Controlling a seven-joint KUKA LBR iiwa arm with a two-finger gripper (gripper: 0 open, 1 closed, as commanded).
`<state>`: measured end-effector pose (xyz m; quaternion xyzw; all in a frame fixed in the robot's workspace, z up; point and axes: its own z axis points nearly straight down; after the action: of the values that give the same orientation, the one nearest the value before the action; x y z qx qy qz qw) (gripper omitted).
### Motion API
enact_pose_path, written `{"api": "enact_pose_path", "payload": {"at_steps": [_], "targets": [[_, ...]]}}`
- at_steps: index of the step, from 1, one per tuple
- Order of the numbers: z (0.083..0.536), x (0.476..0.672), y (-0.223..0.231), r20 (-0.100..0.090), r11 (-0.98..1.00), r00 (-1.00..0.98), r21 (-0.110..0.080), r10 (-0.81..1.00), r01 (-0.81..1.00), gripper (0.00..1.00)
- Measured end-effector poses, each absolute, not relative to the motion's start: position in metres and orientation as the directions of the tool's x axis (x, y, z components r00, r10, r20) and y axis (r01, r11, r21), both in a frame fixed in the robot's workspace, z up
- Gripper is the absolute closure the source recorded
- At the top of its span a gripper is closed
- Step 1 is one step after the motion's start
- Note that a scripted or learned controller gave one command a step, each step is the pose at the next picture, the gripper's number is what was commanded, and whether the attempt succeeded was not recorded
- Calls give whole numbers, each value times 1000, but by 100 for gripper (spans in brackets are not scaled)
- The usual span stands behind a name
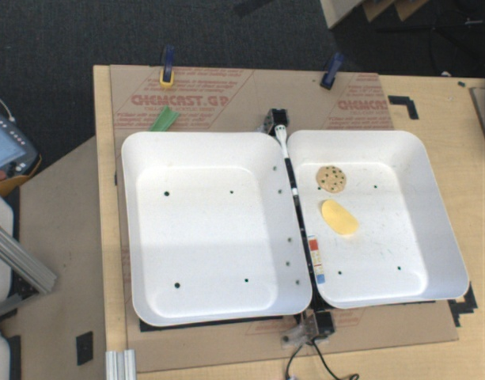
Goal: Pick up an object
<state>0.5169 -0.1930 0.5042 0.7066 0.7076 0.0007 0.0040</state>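
Two small objects lie in the right bin (432, 212), toward its left side. One is a round tan cookie with dark chips (331, 179). Just below it rests a yellow oval piece (339, 218), like a lemon or a potato chip. The two lie close but apart.
The left bin (147, 236) sits beside the right one on a brown board (226, 93). A black strip with clamps (293, 204) runs along the seam between the bins. A green scrap (164, 119) lies on the board behind the left bin, and clips (168, 66) hold its back edge.
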Motion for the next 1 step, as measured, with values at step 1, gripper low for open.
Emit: {"api": "enact_pose_path", "payload": {"at_steps": [1], "targets": [[358, 540, -155, 5, 4, -4, -13, 1000, 1000, 100]]}}
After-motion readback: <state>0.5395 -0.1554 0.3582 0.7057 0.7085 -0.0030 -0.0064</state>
